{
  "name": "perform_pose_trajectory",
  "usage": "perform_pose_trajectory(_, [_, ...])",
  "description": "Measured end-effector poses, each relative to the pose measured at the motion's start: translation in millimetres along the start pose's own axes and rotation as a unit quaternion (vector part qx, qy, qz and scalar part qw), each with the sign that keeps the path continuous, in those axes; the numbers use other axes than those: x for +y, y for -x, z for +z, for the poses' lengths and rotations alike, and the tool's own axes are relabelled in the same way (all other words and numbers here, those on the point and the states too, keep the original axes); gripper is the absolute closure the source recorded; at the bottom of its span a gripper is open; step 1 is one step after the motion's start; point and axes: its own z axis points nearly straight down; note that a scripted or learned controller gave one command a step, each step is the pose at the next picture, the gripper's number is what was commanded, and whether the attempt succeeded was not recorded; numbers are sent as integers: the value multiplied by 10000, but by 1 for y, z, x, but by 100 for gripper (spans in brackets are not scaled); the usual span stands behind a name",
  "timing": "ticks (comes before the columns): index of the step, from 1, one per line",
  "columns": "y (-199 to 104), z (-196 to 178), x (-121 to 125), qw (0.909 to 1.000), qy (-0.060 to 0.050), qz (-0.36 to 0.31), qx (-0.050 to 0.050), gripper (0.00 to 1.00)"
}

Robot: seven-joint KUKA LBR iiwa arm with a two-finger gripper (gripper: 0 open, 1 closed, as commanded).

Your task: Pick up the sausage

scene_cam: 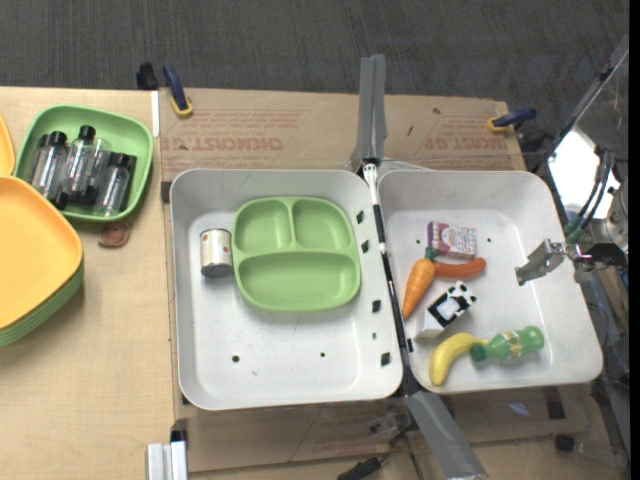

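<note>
While the end effector (pixel 545 258) hangs at the right side of the right bin (pixel 520 193), above its floor and near the right wall, it is too small and angled in this view to tell whether it is open or shut, and nothing shows in its grip. Out from it toward the left, well apart, lies the sausage (pixel 462 265), an orange-red link stretched roughly left to right near the middle of that bin, just below a small pink box (pixel 451 237) and touching or nearly touching the top of a toy carrot (pixel 417 285). Below these sit a black-and-white block (pixel 451 305), a banana (pixel 449 355) and a green bottle (pixel 512 344) along the front. The left bin (pixel 195 368) holds a green divided plate (pixel 297 251) and a small can (pixel 215 252). By the look of it the task is at its approach step, with no contact yet. The next move calls for travel leftward over the sausage, a grip set across its short width, and a descent that steers clear of the box and the carrot crowding it.
</note>
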Motion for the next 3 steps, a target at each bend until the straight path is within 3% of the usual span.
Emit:
perform_pose_trajectory(1, [25,131,59,9955,6,-943,2,0])
perform_pose_trajectory(2, [33,162,79,9989,12,-479,-1,0])
perform_pose_trajectory(3, [-6,162,83,9938,7,-1108,0,0])
